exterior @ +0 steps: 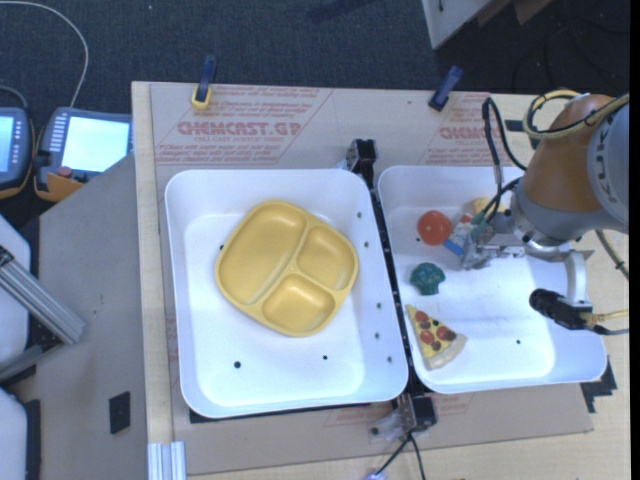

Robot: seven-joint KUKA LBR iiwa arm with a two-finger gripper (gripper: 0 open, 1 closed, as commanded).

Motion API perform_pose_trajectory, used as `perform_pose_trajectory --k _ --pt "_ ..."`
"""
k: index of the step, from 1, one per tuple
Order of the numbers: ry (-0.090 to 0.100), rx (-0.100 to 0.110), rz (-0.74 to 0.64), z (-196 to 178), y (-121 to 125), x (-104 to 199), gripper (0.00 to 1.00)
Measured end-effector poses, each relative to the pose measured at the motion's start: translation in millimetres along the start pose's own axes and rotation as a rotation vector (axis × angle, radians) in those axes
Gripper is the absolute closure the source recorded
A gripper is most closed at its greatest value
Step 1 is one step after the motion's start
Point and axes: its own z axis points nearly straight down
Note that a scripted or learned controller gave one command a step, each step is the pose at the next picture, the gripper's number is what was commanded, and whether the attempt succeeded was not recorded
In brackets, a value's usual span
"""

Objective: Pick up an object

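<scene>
The gripper (478,248) hangs low in the right bin (520,363), at about one o'clock within it; whether it grips anything I cannot tell. A red ball (433,227) sits just at its nine o'clock, a green toy (429,277) at seven, a pizza slice (435,336) farther toward six. The left bin (190,298) holds a yellow divided plate (287,266). The arm (570,173) enters from three o'clock.

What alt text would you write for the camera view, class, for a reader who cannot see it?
A grey robot arm reaches into the right bin, which holds a red ball, a green toy and a toy pizza slice. The left bin holds a yellow divided plate.
</scene>
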Motion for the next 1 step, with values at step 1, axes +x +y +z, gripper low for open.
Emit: perform_pose_trajectory --k 1 --pt "-0.002 -0.005 0.0 -44.5 -2.3 -4.7 1.0"
